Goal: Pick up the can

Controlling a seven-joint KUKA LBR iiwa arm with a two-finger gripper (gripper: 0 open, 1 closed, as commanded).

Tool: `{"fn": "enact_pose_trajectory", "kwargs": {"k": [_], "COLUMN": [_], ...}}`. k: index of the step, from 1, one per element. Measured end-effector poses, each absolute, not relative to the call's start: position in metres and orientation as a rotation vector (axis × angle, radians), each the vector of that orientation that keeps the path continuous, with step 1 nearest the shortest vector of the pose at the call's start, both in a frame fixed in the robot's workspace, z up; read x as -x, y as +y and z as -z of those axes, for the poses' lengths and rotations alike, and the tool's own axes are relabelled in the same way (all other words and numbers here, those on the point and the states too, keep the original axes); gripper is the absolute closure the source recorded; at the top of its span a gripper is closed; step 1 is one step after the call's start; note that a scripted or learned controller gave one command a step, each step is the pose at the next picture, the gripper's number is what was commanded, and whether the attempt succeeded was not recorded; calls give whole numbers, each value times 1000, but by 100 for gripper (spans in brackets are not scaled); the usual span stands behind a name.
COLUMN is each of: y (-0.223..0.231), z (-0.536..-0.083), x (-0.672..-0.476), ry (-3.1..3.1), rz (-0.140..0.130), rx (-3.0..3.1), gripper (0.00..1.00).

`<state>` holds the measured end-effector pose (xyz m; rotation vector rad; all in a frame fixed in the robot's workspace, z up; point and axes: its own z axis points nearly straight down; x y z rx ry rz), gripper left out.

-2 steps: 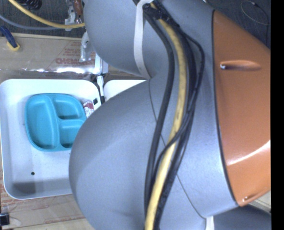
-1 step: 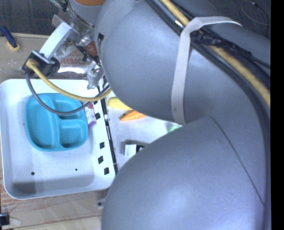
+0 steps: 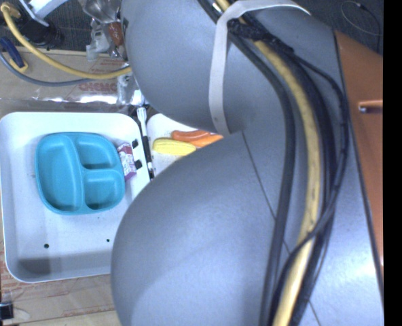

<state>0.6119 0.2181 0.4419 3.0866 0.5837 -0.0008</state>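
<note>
Smooth grey arm (image 3: 255,216) with a white strap (image 3: 218,66) and black and yellow cables (image 3: 303,114).

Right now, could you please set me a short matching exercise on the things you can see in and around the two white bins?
Things:
1. blue divided plastic tray
2. yellow banana-shaped toy
3. orange carrot-shaped toy
4. small dark red packet

Places:
A. just above the yellow toy
B. left bin, lying flat
C. against the tray's right edge
D. right bin, just right of the divider

Pairs: 1-B, 2-D, 3-A, 4-C
</note>
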Motion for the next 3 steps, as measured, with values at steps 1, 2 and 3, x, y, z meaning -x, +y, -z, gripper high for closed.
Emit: {"fn": "enact_pose_trajectory", "kwargs": {"k": [1, 2, 3], "y": [218, 219, 219], "z": [-452, -412, -412], "x": [-612, -577, -577], "ry": [590, 707, 708], "rz": [-2, 15, 15], "rx": [-3083, -3061, -3062], "gripper": [100, 100, 0]}}
